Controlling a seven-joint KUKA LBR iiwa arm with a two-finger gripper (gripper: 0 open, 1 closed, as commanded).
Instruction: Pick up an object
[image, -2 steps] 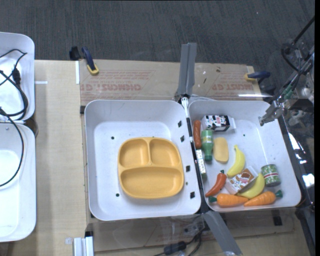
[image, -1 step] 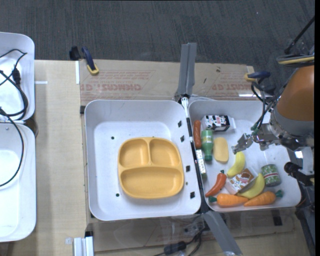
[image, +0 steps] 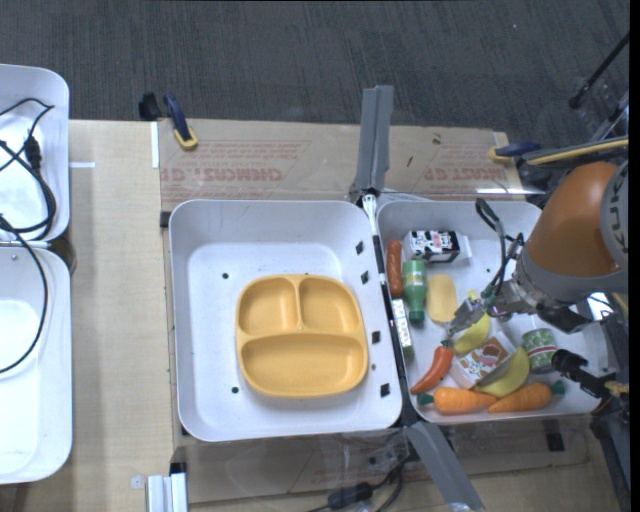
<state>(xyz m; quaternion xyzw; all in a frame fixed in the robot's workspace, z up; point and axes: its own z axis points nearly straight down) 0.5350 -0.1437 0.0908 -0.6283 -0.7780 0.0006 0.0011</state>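
Note:
The right bin (image: 570, 408) holds a pile of toy food. In it lie a black-and-white carton (image: 435, 243), a red sausage (image: 394, 268), a green bottle (image: 414, 278), a pale yellow piece (image: 441, 298), a red chili pepper (image: 432, 370), two carrots (image: 462, 401) (image: 522, 398), a banana (image: 510, 372), a printed packet (image: 480, 358) and a green can (image: 540, 346). My gripper (image: 470, 322) is down inside this bin, right over a small yellow item (image: 474, 334) next to the packet. The arm's orange band (image: 578, 228) hangs over the bin's right half.
The left bin (image: 200, 300) contains a yellow divided plate (image: 300, 333). A grey divider post (image: 375, 140) rises between the two bins at the back. White tubs with black cables (image: 20, 200) stand at the far left. A blue clamp (image: 178, 122) lies on the cardboard behind.

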